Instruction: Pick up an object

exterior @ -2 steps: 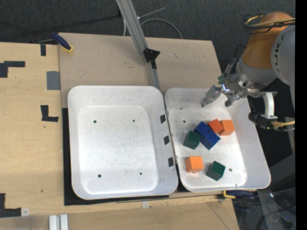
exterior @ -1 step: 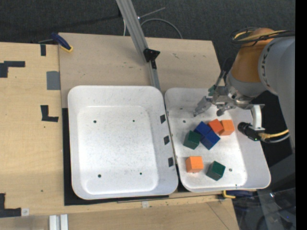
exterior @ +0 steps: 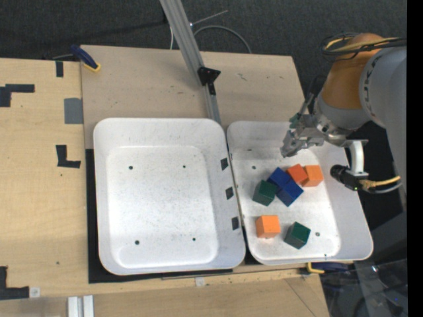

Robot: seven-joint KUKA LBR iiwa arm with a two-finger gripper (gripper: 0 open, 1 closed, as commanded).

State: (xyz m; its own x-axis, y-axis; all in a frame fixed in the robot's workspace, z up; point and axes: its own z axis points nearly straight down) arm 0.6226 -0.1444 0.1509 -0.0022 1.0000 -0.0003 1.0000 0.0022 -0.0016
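Right bin [exterior: 344,240]: upper part open white floor, gripper [exterior: 292,145] hanging over it. Middle crowded: blue blocks [exterior: 285,185], orange blocks [exterior: 305,175] and a green block [exterior: 266,192] bunched together. Lower part: orange block [exterior: 268,226] and green block [exterior: 298,234], apart, with a gap between.

The desk [exterior: 152,88] is pale wood. Two white bins sit on it side by side, the left bin [exterior: 162,193] touching the right bin [exterior: 344,236], with a black mat [exterior: 91,216] under them. A grey patch [exterior: 73,110], probably tape, and black marks [exterior: 64,156] lie at the left.
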